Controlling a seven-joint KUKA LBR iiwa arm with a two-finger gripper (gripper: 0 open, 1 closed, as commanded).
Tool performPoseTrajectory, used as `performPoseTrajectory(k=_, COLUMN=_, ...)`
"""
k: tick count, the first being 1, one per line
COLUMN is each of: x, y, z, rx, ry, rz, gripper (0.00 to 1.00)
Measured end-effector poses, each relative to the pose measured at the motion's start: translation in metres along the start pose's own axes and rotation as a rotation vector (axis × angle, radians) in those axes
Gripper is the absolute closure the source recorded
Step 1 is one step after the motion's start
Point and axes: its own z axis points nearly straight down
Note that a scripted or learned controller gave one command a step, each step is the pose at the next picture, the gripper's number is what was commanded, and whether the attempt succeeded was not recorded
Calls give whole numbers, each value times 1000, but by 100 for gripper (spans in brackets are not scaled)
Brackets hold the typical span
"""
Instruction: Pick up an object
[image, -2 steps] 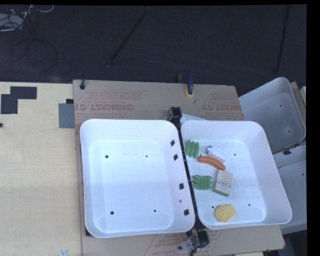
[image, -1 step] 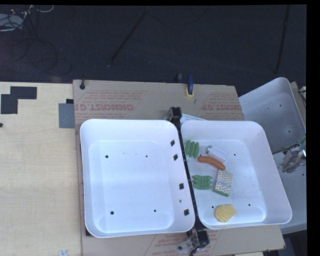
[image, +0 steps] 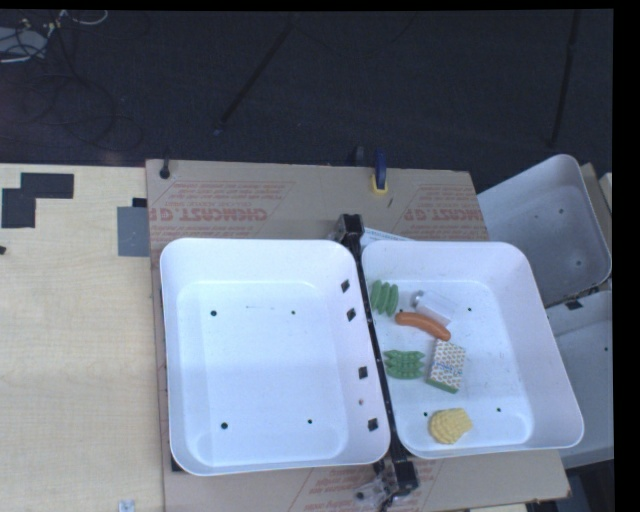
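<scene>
**Operator:** From the overhead camera I see the right bin (image: 540, 300) holding everything worth taking. I take the orange sausage-shaped piece (image: 423, 324) near its middle as my landmark. Up and left of it sits a green ribbed piece (image: 384, 297); below and left, a second green piece (image: 404, 364); just below, a patterned little box (image: 447, 366); further below, a yellow knobbly lump (image: 450, 426).

**Colleague:** Which one handles best?

**Operator:** I judge they're all light toys, probably smooth plastic. The orange piece looks slim and rounded, so I'd close across its narrow middle. The box offers flat sides, likely the surest hold.

**Colleague:** And the gripper?

**Operator:** I cannot tell its state from here.
</scene>
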Motion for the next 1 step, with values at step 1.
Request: performPoseTrajectory(k=1, x=0, y=13, z=-91, rx=0, ry=0, rz=0, gripper=100)
